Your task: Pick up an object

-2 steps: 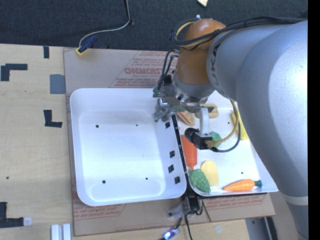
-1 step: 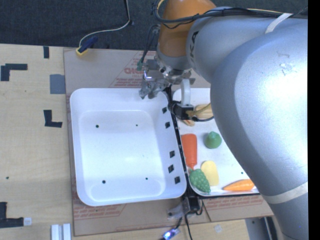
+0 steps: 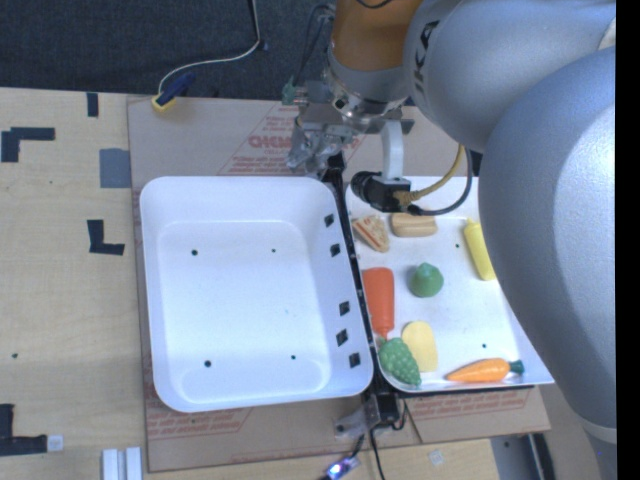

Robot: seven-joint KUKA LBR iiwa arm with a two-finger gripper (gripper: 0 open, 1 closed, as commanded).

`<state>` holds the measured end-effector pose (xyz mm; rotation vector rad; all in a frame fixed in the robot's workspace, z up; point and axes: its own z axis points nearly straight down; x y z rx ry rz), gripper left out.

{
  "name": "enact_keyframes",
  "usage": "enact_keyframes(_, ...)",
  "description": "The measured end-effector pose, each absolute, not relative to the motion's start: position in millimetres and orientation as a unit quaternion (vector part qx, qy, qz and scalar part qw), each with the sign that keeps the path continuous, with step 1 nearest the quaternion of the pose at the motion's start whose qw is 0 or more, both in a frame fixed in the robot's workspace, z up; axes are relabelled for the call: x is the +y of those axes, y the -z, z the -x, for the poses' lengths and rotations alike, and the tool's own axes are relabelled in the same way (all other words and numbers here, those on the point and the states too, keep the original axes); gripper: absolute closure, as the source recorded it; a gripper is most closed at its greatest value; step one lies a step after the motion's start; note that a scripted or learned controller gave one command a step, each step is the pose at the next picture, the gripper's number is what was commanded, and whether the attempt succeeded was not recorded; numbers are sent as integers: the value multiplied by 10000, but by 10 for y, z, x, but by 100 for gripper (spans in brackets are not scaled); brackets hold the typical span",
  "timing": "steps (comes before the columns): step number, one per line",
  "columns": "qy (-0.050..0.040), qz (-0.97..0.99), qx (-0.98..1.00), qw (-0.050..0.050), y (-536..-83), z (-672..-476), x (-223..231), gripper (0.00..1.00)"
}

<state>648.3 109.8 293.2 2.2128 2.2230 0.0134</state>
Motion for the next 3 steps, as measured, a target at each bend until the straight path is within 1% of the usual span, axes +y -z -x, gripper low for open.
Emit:
enact_keyframes(1,27,-7055,7087,-20,-2284,-6391,1524,100)
enact_keyframes(2,34,-7051,7091,-27,-1496,-6655,2208,100)
enact_keyframes(3,-85,-7055,7087,40,-3508,-6657,2348,100)
